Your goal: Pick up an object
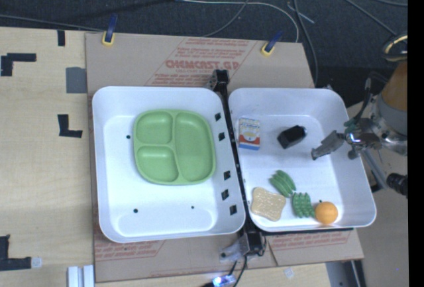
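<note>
Nearest the camera, in the right bin (344, 113), lie a cracker (267, 203), a green toy vegetable (303, 205) and an orange ball (326, 213). Another green pod (283, 181) sits just beyond them. Farther back stand a small white carton (249, 132) and a black block (291, 136). At the bin's right edge, the claw (329, 144) grips nothing; how wide it stands I cannot tell. On the left, the other bin (106, 166) holds a green divided plate (175, 146).

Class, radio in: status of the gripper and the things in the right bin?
Gripper over right bin, holding nothing. Black block nearest, untouched. Small carton, cracker, green pieces, orange lie apart. Nothing in the way.
</note>
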`<state>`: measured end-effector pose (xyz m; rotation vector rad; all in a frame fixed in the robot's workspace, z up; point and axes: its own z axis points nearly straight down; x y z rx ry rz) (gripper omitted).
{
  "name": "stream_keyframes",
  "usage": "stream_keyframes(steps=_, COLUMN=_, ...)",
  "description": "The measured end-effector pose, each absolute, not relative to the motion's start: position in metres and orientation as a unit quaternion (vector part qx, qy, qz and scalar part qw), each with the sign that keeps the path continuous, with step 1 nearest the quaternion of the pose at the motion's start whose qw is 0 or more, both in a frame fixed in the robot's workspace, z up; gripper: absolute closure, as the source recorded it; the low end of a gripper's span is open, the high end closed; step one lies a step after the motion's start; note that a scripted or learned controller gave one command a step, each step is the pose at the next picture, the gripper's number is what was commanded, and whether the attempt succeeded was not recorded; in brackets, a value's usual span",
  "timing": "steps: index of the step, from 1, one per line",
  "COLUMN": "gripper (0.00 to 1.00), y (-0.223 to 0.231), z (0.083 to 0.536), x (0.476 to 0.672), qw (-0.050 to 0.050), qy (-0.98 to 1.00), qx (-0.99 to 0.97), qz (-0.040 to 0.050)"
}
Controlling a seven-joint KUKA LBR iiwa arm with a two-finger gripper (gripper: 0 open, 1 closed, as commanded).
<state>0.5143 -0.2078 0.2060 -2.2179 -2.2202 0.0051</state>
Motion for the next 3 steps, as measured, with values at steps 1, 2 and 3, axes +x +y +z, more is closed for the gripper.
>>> stream_keyframes(steps=1, gripper=0.0, y=-0.209, z=0.142, x=0.515, qw=0.003, qy=-0.707, qx=-0.707, qz=0.0018)
stream_keyframes(steps=2, gripper=0.0, y=-0.208, z=0.089, x=0.515, qw=0.001, qy=-0.708, qx=-0.707, qz=0.0011)
stream_keyframes(steps=3, gripper=1.0, y=-0.208, z=0.101, x=0.515, qw=0.0, qy=-0.708, qx=-0.707, qz=0.0006)
